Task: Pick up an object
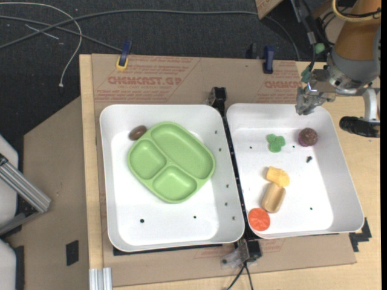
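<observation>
While our jaws, spread unclear to us, hover just above the purple ball, we risk it rolling aside.

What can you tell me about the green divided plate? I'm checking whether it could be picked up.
The green divided plate is pale green, plastic-looking, a rounded square with three compartments: one long, two smaller. It lies flat and turned at an angle in the left bin, upper middle. A small brown object sits at its upper-left edge; whether they touch is unclear.
</observation>
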You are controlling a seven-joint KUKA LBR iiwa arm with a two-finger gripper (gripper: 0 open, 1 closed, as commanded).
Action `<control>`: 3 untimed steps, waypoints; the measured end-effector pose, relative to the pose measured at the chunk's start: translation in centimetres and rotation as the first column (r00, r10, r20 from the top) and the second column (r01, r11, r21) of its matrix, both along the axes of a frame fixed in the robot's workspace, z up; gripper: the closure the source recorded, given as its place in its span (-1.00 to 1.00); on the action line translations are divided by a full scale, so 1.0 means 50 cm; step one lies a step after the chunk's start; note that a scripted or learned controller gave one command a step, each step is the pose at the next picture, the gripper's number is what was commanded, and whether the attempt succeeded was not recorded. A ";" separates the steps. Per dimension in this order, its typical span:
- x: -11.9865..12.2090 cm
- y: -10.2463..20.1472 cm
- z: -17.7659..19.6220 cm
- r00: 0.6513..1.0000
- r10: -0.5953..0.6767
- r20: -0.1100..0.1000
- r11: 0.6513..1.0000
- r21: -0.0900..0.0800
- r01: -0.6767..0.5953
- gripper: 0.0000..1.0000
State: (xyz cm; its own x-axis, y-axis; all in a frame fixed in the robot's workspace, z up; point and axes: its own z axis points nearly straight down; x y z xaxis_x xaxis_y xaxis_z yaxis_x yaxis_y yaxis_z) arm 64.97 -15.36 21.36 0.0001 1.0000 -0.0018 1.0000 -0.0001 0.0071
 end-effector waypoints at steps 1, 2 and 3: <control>0.002 0.000 0.063 1.000 0.001 -0.001 1.000 0.001 -0.001 1.00; -0.031 0.087 0.063 1.000 0.003 -0.010 1.000 0.003 -0.003 1.00; -0.047 0.196 0.077 1.000 0.006 -0.009 1.000 0.004 -0.006 1.00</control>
State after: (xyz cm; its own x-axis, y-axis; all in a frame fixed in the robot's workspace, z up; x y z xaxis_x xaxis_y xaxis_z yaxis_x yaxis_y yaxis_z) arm 62.64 -5.58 25.20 -0.0057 1.0000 0.0027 1.0000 0.0057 -0.0015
